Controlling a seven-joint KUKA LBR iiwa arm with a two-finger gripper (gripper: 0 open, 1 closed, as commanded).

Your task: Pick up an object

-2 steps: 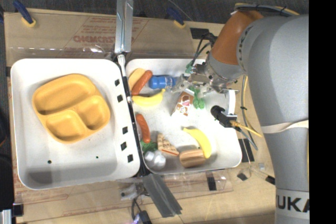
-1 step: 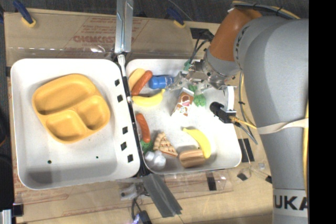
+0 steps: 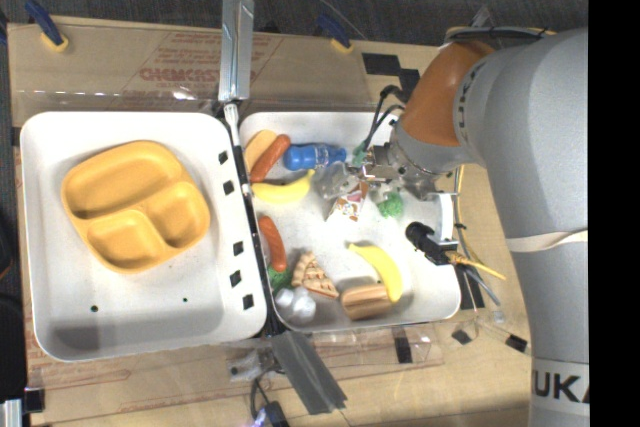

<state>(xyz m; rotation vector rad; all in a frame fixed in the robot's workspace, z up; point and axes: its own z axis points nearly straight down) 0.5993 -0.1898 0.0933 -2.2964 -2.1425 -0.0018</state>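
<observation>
Arm lowered into the right bin [image 3: 440,300], at the reach-and-grasp step of picking up an object.

The gripper [image 3: 362,177] is seen at frame centre-right, over a small red-and-white packet [image 3: 348,205]; whether the fingers are spread or pinching cannot be told, perhaps owing to clutter. A closing and a lift are called for next. Counted: two bananas [image 3: 380,267], two sausages [image 3: 272,243], one blue bottle [image 3: 312,156], one yellow tray [image 3: 135,203] in the left bin [image 3: 60,335].

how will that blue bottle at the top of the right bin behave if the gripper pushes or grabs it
The blue bottle lies on its side, so its round body would probably roll under a push. It looks like small, smooth plastic: likely light, possibly slippery between fingers. A hot dog and a banana sit close beside it, which may block or deflect it.
</observation>
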